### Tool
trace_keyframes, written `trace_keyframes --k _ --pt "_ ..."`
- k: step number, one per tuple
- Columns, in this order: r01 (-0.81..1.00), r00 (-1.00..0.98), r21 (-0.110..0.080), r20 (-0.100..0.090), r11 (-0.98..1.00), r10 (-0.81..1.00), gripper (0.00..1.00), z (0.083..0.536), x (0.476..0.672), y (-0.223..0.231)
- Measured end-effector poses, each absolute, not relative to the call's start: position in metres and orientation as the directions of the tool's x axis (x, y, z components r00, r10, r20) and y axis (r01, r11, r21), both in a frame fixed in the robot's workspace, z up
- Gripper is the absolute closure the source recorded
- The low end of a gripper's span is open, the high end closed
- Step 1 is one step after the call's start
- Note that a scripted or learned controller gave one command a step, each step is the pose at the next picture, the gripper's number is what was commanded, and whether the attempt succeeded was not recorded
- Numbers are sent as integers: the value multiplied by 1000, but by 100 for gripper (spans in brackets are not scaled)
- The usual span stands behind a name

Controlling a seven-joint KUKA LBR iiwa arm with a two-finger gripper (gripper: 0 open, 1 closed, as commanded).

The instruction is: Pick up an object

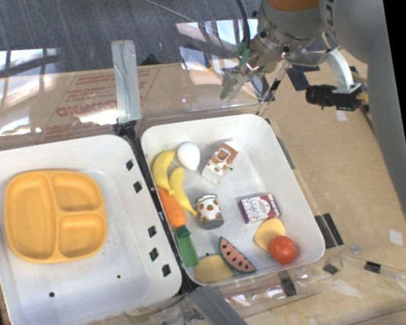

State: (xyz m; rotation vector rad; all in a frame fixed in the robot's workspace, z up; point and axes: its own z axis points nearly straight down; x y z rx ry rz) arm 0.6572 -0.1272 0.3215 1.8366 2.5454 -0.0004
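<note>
My pincer (239, 78) hung above the counter (343, 173) just beyond the far rim of the right bin (283, 160), its fingers close together with nothing between them, though from that slant I could not tell whether they were fully closed. All the small objects lay in that right bin: a banana (168, 177) along the left wall with a white egg (188, 155) just beside its upper end, a small brown and white carton (220, 160) near the egg, a carrot (174, 210) below the banana, a printed can (209, 211) in the middle, a purple box (258, 207) to its right, and a watermelon slice (236, 256) and a tomato (283, 249) near the front rim. The left bin (130, 278) held a yellow divided tray (53, 214).
</note>
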Motion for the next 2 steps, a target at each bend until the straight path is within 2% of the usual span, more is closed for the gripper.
trace_keyframes --k 1,2 --pt "947 -323 5 -6 323 947 100 333 658 -126" --pt "989 -150 -4 2 150 989 100 305 657 -21"
